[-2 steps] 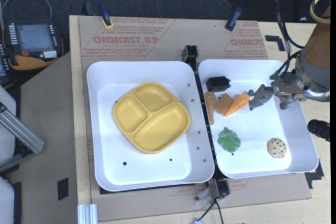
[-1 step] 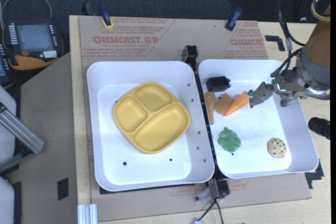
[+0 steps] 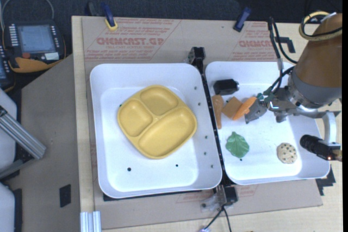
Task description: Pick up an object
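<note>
The right bin holds a small black block, a tan stick, an orange wedge, a smaller orange piece, a green leafy item and a round cookie. My gripper hangs low over the middle of this bin, just right of the orange pieces. It stands open, with bare white bin floor between its two dark fingers. The left finger is right beside the smaller orange piece; I cannot tell whether they touch.
A yellow divided plate lies in the left bin. The arm's grey and orange body covers the right bin's far right side. A black fitting sticks out near the cookie.
</note>
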Robot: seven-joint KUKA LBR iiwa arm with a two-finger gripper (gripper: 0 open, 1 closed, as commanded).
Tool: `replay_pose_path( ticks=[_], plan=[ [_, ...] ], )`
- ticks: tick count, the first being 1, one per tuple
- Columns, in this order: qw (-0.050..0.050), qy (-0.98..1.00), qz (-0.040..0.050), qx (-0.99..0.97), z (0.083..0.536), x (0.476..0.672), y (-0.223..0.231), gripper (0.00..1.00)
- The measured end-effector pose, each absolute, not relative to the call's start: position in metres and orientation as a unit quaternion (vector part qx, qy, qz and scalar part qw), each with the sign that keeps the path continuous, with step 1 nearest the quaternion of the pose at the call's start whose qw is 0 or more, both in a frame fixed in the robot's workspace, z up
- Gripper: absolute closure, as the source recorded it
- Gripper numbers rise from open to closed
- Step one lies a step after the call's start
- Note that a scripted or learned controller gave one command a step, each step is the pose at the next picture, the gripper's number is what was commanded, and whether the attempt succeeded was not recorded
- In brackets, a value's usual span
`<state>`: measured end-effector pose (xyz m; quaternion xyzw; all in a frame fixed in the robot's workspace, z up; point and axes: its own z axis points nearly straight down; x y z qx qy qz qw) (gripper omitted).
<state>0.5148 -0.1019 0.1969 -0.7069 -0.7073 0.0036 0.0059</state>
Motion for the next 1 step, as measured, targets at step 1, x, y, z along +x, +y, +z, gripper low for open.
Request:
replay_pose_path(
  ticks=[1],
  plan=[
    [0.004,-0.707,0.0024,-0.707,0.1479,0.5221,-0.0983,0.00]
  ],
)
